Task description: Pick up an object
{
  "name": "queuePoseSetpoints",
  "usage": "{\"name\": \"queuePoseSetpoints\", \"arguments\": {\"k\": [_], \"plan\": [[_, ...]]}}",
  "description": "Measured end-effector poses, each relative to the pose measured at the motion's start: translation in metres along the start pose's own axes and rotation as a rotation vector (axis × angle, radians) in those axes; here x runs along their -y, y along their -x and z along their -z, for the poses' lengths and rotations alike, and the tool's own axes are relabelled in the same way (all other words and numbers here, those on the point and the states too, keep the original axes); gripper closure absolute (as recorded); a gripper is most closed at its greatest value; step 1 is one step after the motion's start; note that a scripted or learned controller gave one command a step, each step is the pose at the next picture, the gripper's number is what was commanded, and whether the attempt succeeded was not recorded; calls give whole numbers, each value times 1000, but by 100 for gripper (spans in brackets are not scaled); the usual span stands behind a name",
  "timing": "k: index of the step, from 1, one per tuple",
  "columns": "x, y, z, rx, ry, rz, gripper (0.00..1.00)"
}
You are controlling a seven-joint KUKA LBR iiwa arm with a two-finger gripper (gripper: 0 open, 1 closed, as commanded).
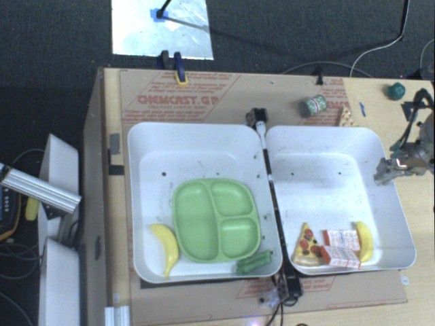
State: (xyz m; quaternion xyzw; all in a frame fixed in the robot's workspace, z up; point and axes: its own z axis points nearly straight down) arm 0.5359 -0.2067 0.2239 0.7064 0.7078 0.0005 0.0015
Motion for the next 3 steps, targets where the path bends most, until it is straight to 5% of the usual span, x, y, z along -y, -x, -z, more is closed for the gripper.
{"name": "queuePoseSetpoints", "arguments": {"k": [1, 2, 3], "plan": [[22, -23, 4, -1, -1, 2, 100], [20, 0, -33, -1, -2, 0, 100], [32, -1, -29, -1, -1, 0, 100]]}}
